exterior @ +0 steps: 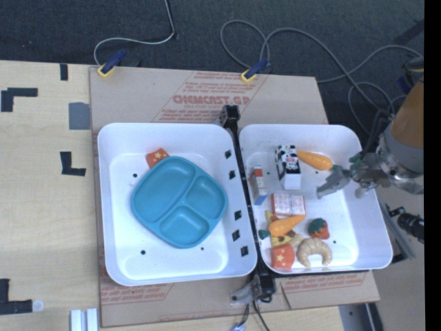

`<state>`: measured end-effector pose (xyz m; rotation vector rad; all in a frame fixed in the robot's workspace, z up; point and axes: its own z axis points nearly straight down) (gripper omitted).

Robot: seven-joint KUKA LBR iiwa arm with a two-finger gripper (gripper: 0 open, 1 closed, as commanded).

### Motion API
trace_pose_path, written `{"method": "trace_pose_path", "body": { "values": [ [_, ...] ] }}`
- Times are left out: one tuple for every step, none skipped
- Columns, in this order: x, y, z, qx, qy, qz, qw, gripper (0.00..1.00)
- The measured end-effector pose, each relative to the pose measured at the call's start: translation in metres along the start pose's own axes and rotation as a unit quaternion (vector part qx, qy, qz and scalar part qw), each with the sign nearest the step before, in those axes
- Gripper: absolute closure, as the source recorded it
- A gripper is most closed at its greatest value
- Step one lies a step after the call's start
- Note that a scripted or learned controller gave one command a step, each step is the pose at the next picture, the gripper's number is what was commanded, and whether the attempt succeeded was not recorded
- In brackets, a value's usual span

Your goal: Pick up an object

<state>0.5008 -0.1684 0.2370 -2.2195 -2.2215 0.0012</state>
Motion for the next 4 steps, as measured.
{"method": "trace_pose_path", "body": {
  "values": [
    [-0.034, -0.018, 0.143, 0.001, 0.000, 0.001, 1.0000, 0.00],
    [-0.033, -0.018, 0.134, 0.001, 0.001, 0.000, 1.0000, 1.00],
    [0.025, 0.006, 0.151, -0.003, 0.000, 0.000, 1.0000, 1.00],
    [0.117, 0.052, 0.053, -0.001, 0.000, -0.001, 1.0000, 1.00]
  ]
}}
